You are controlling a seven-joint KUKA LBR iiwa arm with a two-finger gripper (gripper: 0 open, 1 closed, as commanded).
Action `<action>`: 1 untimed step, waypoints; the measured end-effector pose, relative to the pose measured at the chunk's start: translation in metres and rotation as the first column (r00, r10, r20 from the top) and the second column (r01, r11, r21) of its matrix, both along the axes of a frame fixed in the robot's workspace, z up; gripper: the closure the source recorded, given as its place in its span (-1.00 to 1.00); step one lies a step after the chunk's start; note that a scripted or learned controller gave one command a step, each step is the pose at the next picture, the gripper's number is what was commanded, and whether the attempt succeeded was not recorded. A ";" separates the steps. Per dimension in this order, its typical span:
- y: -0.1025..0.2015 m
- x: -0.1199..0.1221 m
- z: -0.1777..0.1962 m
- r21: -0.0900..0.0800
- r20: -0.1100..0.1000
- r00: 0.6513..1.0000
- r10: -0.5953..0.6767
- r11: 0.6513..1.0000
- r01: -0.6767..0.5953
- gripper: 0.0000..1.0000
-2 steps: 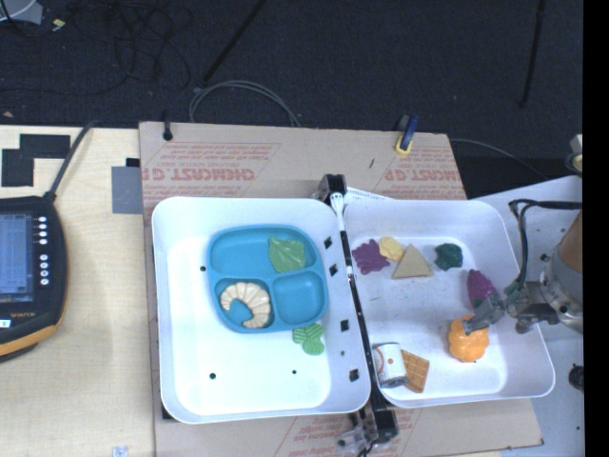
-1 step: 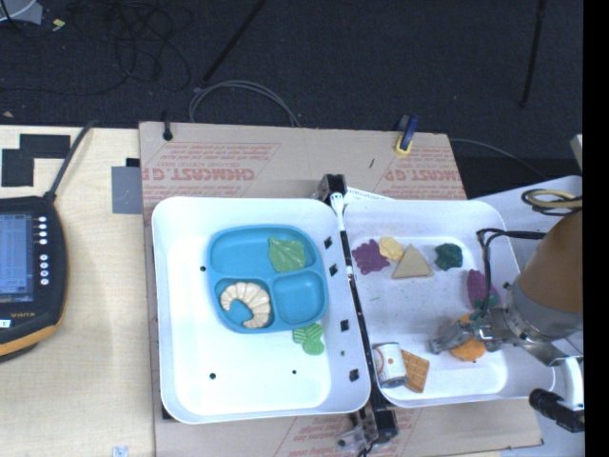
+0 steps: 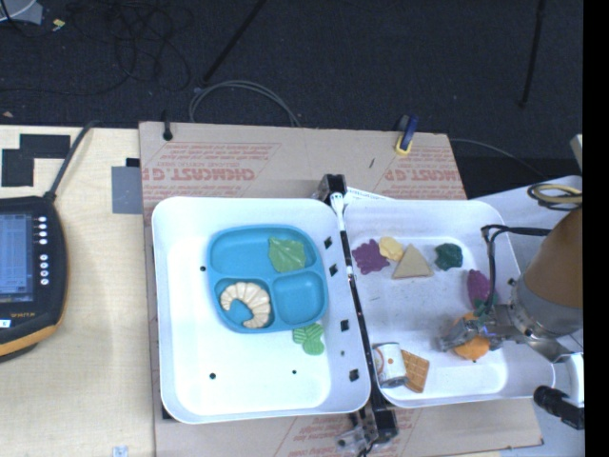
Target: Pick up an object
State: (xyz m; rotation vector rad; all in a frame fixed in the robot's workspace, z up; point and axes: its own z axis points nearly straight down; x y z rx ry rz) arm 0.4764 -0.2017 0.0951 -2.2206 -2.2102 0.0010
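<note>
right bin point(image 3: 495, 384), hand point(image 3: 468, 336) near edge

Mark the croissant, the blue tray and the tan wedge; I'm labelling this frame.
croissant point(image 3: 246, 304), camera view, middle of its curve.
blue tray point(image 3: 301, 297), camera view, floor of lower right compartment.
tan wedge point(image 3: 412, 264), camera view, its centre.

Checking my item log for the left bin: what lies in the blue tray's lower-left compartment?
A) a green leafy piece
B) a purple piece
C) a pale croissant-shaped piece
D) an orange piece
C: the croissant-shaped piece lies in the lower-left compartment of the blue tray; the green leafy piece sits in the upper one.
</note>
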 end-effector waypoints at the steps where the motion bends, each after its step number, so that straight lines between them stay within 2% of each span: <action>1: 0.051 0.075 0.051 -0.004 0.009 1.000 0.013 1.000 -0.013 1.00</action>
